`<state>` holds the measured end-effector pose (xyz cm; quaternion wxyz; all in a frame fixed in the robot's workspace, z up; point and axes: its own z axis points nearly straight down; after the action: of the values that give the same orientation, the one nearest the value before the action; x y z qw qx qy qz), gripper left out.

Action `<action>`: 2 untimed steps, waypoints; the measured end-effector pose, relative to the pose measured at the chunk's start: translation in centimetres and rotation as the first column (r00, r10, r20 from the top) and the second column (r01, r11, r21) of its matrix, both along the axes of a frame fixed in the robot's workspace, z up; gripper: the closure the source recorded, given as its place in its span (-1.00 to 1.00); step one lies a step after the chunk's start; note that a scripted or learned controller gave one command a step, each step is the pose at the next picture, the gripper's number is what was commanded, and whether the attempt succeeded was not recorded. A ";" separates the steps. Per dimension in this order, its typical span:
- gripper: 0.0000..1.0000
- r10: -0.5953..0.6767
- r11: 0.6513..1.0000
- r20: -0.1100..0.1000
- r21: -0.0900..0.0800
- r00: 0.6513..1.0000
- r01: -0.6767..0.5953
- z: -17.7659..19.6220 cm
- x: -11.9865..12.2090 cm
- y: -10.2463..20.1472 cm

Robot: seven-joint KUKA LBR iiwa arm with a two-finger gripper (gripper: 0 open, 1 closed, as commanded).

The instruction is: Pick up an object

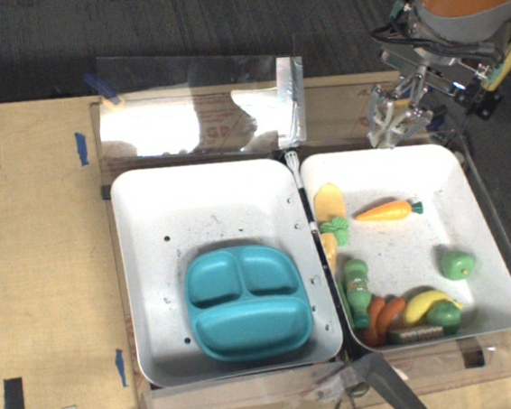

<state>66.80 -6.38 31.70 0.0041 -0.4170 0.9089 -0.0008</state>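
My gripper (399, 122) hangs over the far rim of the right bin (489, 220), up at the top right, below the arm's orange band. Its metal fingers (382, 126) stand open with nothing between them. Toy food lies in the right bin: an orange carrot (385, 212) at the middle back, a yellow corn cob (329, 204) against the left wall, and a small round green fruit (458, 264) to the right. A green piece (356, 279), a yellow banana (426, 302) and red-orange pieces (383, 314) are piled at the front.
The left bin (142, 247) holds a teal divided plate (246, 302) at its front. A clear plastic sheet with a metal strip (290, 100) stands behind the left bin. The wooden bench (35, 268) stretches to the left.
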 end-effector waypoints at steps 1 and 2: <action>1.00 0.161 0.987 -0.006 0.001 0.987 -0.161 -4.1 -3.8 -0.6; 1.00 0.244 0.970 0.000 0.000 0.970 -0.244 -3.1 -1.8 1.6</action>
<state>65.01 -4.82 28.57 0.0041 -0.5258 0.8506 -0.0003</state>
